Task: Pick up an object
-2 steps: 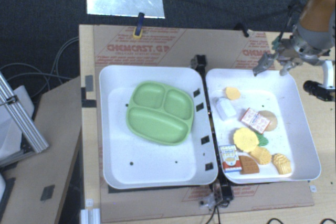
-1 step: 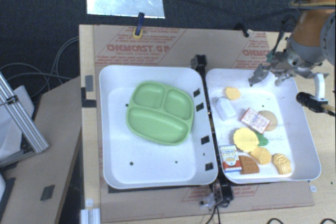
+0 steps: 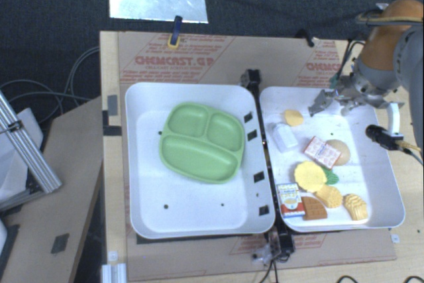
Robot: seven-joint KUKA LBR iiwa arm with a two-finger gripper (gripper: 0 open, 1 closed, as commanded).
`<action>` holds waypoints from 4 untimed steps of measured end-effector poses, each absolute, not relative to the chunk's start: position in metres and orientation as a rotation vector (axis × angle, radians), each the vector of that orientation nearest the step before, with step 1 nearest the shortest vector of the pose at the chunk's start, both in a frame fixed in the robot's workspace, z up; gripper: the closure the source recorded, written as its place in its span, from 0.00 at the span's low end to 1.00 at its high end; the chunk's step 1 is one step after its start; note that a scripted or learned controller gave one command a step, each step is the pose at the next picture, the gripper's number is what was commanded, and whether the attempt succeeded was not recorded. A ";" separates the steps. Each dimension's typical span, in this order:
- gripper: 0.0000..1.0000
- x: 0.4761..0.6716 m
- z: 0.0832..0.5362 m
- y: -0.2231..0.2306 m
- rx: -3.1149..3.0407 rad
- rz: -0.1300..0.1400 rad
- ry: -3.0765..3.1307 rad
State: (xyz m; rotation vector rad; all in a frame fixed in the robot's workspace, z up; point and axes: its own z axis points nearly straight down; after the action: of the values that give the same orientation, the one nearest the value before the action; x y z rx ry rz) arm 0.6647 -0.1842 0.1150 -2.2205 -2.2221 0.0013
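Hovering over the right white bin's (image 3: 381, 172) far end, the grey two-finger tool (image 3: 324, 103) hangs with fingers spread, gripping nothing; the small round yellow toy piece (image 3: 293, 118) lies just beside it, down-left toward the bin divider, with other food toys nearer the camera.

Arm (image 3: 391, 43) cut off at right edge

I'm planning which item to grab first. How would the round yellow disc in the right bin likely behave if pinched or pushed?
The yellow disc looks flat and smooth, so it would probably slide rather than roll. It looks like stiff toy plastic, likely light. It lies against the green piece and tan piece, so a push may shift them too.
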 end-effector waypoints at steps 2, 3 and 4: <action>1.00 0.667 0.097 -0.184 -2.219 -0.005 -2.233; 1.00 0.674 0.143 -0.185 -2.221 -0.007 -2.231; 1.00 0.675 0.209 -0.185 -2.221 -0.008 -2.233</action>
State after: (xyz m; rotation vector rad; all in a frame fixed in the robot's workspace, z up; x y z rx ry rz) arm 0.6746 -0.1854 0.2092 -2.2214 -2.2332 -0.0081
